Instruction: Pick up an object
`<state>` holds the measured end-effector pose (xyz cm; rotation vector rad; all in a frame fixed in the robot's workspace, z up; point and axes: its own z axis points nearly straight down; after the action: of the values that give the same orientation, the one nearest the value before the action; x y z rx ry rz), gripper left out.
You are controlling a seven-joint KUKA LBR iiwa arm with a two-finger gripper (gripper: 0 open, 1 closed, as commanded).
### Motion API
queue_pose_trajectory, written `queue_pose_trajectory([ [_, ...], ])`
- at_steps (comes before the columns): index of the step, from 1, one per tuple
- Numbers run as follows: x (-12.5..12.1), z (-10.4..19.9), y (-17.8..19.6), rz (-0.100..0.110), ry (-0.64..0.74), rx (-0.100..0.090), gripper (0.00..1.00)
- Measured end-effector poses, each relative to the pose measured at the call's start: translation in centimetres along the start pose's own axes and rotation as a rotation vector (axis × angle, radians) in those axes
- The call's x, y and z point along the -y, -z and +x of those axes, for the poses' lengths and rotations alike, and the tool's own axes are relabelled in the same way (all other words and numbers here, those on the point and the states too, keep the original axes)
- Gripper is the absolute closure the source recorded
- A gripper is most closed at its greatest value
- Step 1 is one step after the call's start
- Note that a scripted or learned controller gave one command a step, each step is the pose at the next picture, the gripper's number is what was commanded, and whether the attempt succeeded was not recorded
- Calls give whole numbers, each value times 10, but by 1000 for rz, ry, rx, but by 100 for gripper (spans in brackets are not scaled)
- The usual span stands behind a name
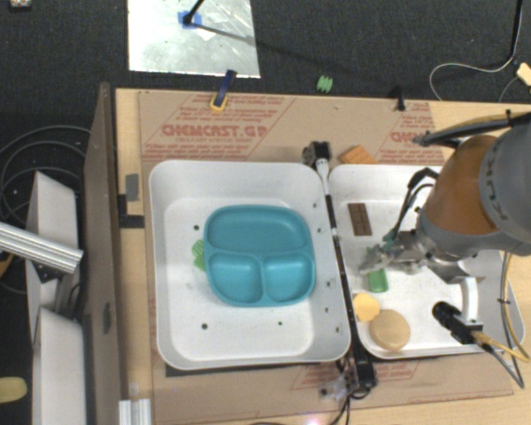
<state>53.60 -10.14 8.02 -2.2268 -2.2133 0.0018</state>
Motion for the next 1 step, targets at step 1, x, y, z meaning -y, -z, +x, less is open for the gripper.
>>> queue_pose_trajectory([
  [1, -3, 4, 15, -5, 8, 0, 100],
])
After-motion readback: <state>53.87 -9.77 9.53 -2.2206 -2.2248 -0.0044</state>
